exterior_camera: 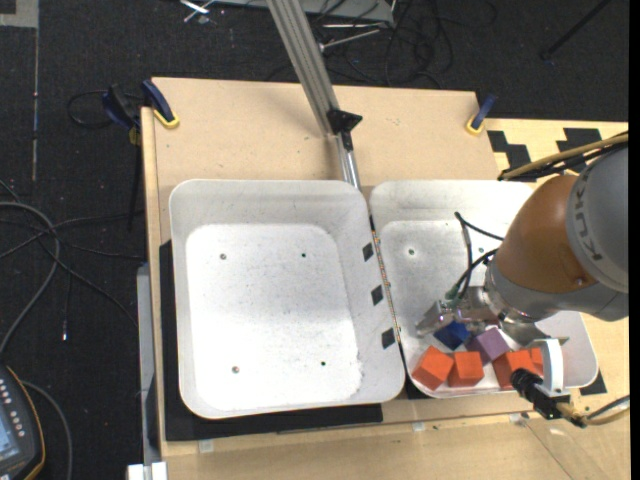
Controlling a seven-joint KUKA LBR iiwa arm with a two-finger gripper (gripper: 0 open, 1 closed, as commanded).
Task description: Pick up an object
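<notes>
Hovering end effector (447,320) (above blocks (452,366))

The scene was viewed from one fixed camera above the bench (300,133), angled down; both bins (200,203) were taken in, the arm (560,248) entering from the right.

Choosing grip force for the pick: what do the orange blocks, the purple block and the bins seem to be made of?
The orange blocks look like matte foam or painted wood: flat colour, crisp edges, no glare. The purple block looks matte too; its material is unclear. The bins appear to be rigid white plastic, with rounded moulded corners and a speckled floor.
</notes>
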